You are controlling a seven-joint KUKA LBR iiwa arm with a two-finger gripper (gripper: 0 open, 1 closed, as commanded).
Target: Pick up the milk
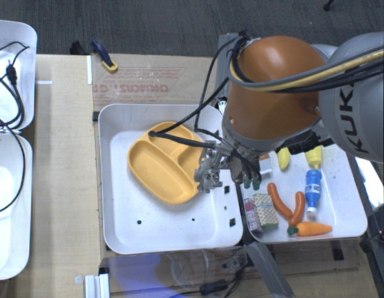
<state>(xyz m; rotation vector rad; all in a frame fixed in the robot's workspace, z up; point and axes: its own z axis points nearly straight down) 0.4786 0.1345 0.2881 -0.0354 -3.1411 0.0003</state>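
Note:
A small beige-and-green carton (265,210), which I take for the milk, lies in the right bin (341,231) near its left wall, by the front edge. The gripper (212,174) hangs below the big orange wrist band, over the left bin (161,234) at the right edge of a yellow divided plate (161,166). It is to the left of the carton and a little farther back, apart from it. The arm's bulk hides the back left part of the right bin.
The right bin also holds two sausages (280,200), a carrot (313,229), a blue bottle (313,189), a yellow bottle (314,157), a yellow fruit (283,159) and a dark pink packet (251,216) beside the carton. Black cables run from the arm across the plate.

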